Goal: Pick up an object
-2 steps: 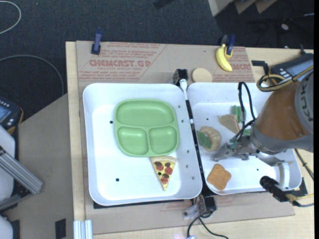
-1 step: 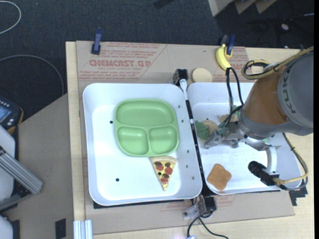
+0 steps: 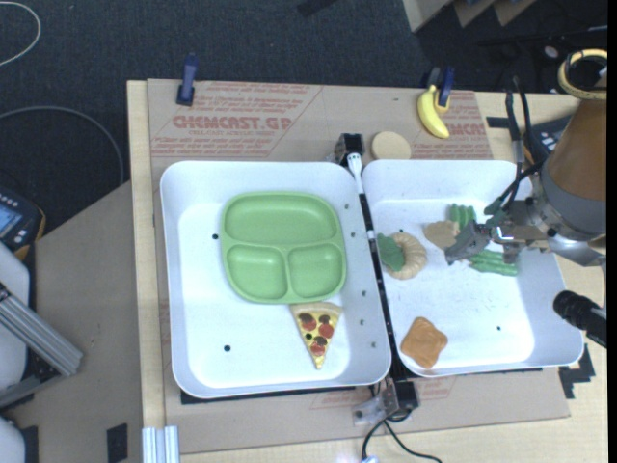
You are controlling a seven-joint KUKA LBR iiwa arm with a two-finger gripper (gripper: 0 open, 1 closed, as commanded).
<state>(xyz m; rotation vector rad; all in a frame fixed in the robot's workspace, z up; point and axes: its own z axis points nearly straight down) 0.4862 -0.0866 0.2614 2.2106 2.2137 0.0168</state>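
Observation:
My gripper (image 3: 461,246) reaches in from the right and hangs low over the middle of the right bin (image 3: 482,312). A green leafy piece (image 3: 460,214) lies just behind it. Another green piece (image 3: 496,262) lies just under and in front of it. A tan flat piece (image 3: 441,232) sits right at its left tip. Further left lies a beige ring with a green part (image 3: 401,255). A brown toast-like square (image 3: 423,341) rests near the bin's front edge. Nothing shows clearly held.
The left bin (image 3: 193,287) holds a green divided plate (image 3: 283,246) and a pizza slice (image 3: 317,332). Behind the bins, on the board, lie a banana (image 3: 433,116) and a tan disc (image 3: 390,145). A blue clamp (image 3: 186,81) grips the board's back edge.

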